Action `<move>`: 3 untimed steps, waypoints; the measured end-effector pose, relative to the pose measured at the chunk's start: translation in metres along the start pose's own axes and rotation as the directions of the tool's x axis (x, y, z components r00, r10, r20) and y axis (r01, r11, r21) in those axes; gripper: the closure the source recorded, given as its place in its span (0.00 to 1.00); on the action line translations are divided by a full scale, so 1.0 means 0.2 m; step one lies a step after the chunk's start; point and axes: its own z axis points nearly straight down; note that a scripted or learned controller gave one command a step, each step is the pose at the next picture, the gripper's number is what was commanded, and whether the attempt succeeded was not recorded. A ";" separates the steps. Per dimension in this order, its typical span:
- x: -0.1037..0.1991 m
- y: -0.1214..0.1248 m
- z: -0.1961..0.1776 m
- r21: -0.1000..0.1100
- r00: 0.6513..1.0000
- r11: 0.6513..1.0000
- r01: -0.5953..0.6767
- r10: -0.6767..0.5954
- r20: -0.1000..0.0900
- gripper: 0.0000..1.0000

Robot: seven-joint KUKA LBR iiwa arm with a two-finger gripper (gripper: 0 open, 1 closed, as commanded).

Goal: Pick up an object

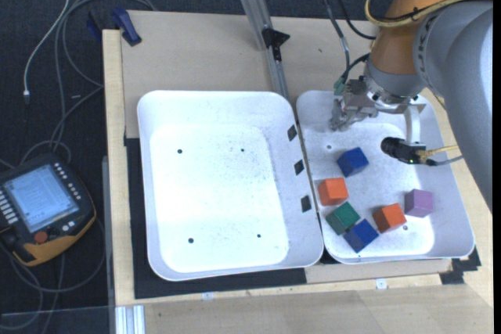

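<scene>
Step in hand: a block in the right bin (442, 242) is still to be chosen and gripped; nothing is seen between the fingers, so the approach is judged unfinished.
Doing it well: the blue block (353, 161) nearest the gripper is probably best taken first, since it stands apart from its neighbours; the gripper should be lowered straight over it so both fingers can pass its sides.
Left bin (156, 121): white, shallow, speckled, with no blocks seen in it.
Orange block (334, 190): found near the right bin's left wall, just above the green block (342, 217).
Second blue block (362, 234): set touching the green one, so a clean grip there is judged harder.
Gripper (342, 118): held over the upper left of the right bin, above the blue block; whether it is spread or pressed together cannot be told.
Second orange block (388, 217): placed near the front edge.
Purple block (420, 202): seen furthest right, just beside it.
</scene>
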 end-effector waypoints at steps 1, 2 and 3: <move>0.00 0.00 0.00 0.001 1.000 1.000 0.000 0.000 0.001 0.00; -0.13 -0.25 -0.07 0.009 1.000 1.000 -0.006 0.006 -0.001 0.00; -0.32 -0.42 0.07 0.011 1.000 1.000 -0.007 0.007 -0.002 0.00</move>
